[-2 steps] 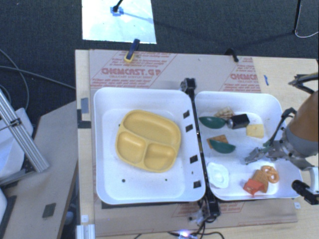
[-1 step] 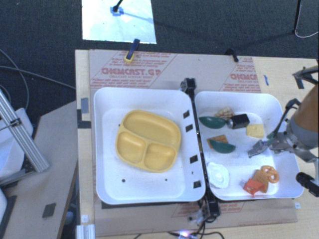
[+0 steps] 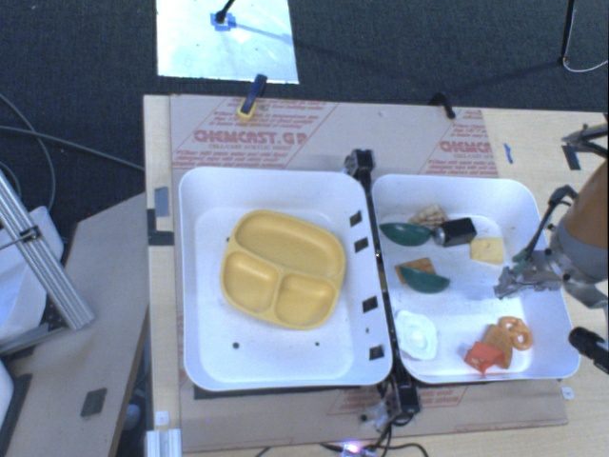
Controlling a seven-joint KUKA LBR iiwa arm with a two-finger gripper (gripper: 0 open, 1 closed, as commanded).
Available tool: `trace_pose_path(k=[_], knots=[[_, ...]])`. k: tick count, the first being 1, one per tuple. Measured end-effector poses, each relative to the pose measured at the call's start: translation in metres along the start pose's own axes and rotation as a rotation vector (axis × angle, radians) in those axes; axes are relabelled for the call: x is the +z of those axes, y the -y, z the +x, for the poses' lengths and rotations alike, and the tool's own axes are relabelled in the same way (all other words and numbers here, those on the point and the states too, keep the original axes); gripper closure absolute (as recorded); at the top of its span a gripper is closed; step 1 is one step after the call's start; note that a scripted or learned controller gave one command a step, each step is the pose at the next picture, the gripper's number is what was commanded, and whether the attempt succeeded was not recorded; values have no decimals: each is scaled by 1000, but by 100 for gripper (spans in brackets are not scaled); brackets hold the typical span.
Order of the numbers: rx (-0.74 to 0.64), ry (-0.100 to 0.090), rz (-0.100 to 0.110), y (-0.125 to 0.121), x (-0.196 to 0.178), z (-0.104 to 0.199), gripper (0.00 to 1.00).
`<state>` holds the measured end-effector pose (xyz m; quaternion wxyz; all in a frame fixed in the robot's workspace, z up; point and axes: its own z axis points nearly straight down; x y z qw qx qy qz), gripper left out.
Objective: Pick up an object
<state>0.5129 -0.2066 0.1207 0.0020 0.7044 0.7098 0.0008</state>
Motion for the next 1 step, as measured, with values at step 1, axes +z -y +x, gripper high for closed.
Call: trace_pose_path(k=[1], knots=[[-1,-4,3,26,-39,80,100]])
